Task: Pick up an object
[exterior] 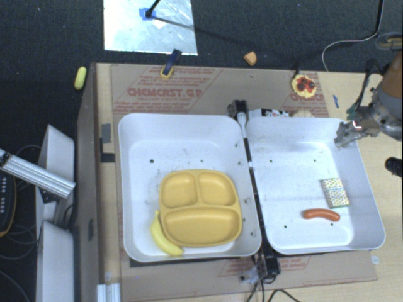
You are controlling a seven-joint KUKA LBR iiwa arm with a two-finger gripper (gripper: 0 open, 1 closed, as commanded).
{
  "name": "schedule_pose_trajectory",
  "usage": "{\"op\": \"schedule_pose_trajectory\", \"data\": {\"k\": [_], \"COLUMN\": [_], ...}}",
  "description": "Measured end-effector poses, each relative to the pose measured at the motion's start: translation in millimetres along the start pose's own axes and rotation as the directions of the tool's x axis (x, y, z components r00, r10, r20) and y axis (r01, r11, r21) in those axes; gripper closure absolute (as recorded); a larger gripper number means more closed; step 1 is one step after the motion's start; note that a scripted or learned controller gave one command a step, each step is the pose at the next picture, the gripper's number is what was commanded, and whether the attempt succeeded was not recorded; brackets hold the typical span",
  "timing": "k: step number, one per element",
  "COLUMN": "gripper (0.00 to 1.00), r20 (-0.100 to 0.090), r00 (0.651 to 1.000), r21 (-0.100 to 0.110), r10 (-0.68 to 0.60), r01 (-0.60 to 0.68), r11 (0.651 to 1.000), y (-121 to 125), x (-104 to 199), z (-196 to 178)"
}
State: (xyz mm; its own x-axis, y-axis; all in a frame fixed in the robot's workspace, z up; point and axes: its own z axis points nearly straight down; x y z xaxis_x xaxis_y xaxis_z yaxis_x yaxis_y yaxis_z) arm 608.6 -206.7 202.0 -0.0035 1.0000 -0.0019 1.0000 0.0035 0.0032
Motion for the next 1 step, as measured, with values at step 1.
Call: {"op": "schedule_pose_trajectory", "data": {"k": [1], "gripper": [1.0], "r20": [0.0], "r00": [1.0], "r21": [0.0], "r10": [0.002], "r01": [-0.002], "r11": [1.0], "y": [-35.8], "x": [0.1], "z": [-31.4]}}
